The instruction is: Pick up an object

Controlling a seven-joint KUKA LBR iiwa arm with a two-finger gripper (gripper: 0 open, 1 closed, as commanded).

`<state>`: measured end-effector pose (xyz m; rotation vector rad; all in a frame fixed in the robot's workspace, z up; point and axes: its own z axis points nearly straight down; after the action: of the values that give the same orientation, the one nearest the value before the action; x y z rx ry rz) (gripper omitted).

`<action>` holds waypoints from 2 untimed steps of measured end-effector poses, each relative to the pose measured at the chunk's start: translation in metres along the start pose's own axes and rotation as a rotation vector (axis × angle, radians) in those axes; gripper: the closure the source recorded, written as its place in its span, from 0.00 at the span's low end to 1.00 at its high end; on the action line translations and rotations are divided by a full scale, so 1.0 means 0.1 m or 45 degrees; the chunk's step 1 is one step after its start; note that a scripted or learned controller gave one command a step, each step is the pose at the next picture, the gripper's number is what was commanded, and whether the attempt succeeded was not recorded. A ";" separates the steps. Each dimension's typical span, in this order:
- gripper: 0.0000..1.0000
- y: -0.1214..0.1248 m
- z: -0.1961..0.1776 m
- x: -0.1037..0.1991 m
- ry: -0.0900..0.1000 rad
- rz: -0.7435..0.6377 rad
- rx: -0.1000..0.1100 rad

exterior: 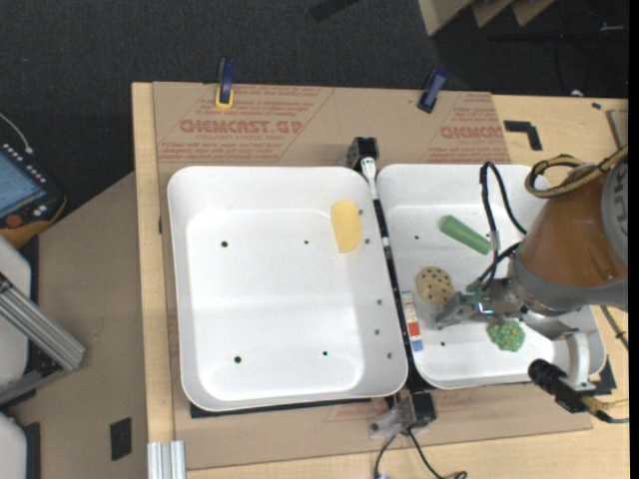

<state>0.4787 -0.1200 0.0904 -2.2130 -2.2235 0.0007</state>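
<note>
Gripper (454,310) low in the right bin (469,367), fingers spread a little, nothing between them. Brown speckled cookie (432,284) just above-left of the tips, green knobbly piece (506,335) just right, green cylinder (464,235) farther up. Nothing picked yet; closing and lifting left to do.
</note>
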 end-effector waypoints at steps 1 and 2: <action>1.00 0.01 -0.15 -0.04 -0.005 0.007 -0.008; 1.00 0.19 -1.93 0.50 -0.005 -0.004 -0.030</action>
<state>0.4978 -0.0707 0.2836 -2.2226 -2.2405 -0.0213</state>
